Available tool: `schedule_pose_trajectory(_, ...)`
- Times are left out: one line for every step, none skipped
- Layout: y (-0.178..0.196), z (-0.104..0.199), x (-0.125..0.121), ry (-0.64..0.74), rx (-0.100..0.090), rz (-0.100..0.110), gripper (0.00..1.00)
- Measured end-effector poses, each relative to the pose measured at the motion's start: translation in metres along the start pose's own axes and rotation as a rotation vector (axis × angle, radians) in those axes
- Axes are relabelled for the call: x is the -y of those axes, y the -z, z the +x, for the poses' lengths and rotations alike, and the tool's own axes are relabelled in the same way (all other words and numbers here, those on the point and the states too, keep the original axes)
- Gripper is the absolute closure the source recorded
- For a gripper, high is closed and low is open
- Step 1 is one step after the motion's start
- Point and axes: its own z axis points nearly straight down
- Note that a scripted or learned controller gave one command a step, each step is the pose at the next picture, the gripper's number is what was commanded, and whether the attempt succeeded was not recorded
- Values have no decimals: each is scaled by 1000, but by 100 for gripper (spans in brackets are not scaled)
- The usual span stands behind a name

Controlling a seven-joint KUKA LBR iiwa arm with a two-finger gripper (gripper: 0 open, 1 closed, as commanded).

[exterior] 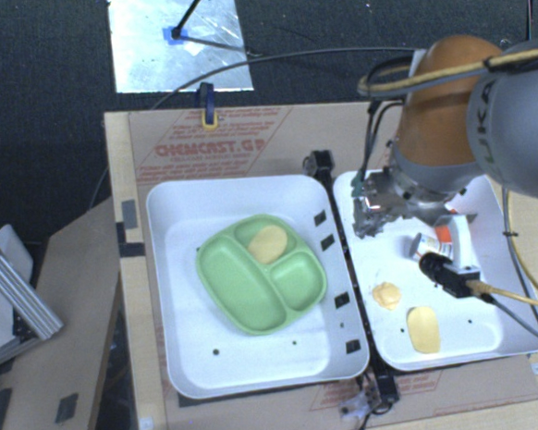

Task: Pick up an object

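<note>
My gripper hangs low over the far left part of the right bin, under the grey arm with its orange band. A small white and orange thing lies just to its right, partly hidden by the wrist. Nearer the front lie a small round yellow piece and a longer pale yellow piece, both apart from the gripper. In the left bin sits a green divided plate with a yellow piece in its far compartment.
A black divider with clips runs between the two bins. Both bins rest on a brown cardboard sheet. A yellow cable loops over the right bin's near right area. A metal frame stands at the far left.
</note>
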Motion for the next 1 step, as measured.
schedule_pose_trajectory(-13,53,-3,1,0,0,100)
